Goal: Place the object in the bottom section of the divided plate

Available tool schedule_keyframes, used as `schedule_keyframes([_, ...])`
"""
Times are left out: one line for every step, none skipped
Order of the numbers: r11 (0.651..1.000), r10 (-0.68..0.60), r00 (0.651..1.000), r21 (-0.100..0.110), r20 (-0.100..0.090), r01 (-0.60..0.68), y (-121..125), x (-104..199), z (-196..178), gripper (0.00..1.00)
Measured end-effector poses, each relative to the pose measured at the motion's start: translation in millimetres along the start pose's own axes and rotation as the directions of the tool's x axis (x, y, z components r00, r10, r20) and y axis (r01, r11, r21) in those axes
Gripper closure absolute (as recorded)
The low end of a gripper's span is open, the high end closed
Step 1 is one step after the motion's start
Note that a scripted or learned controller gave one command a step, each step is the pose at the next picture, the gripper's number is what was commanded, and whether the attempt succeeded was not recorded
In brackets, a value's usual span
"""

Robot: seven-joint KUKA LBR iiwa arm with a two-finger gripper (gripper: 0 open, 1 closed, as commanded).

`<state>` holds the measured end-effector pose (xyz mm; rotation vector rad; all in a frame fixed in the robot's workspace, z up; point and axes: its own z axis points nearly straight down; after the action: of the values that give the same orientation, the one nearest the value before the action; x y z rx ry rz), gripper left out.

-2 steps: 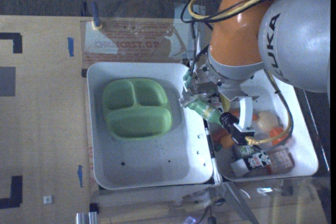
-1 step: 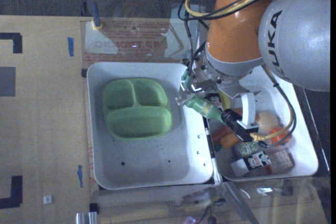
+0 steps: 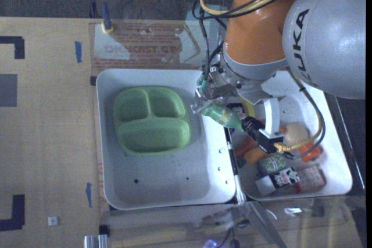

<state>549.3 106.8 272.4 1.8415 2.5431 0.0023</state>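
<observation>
The arm [image 3: 290, 26] comes in from the right w/ its orange band over the seam between the two white bins. The jaws (metal, just under the wrist) sit approx. at the left bin's right rim, and a green bottle [image 3: 224, 115] lies tilted between them, so they look closed on it, neck pointing down-right toward a dark cap. The bottle hangs above the divider btwn the bins, just beside the green divided plate [image 3: 152, 119] but not over it.

The plate rests in the upper part of the left bin [image 3: 168, 186]: two small sections at top, one wide section at the bottom, nothing in any of them.

The right bin [image 3: 334, 174] holds a clutter: an orange item [image 3: 254, 155], a pale round one [image 3: 295, 134], a dark-green can [image 3: 273, 163], a small white carton [image 3: 278, 180] etc. Both bins sit on the counter [image 3: 46, 125], which carries blue tape marks.
</observation>
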Motion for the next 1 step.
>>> schedule_keyframes([0.969, -0.248, 0.969, 0.001, -0.001, 0.248, -15.6, -17.5, -11.9, 1.0])
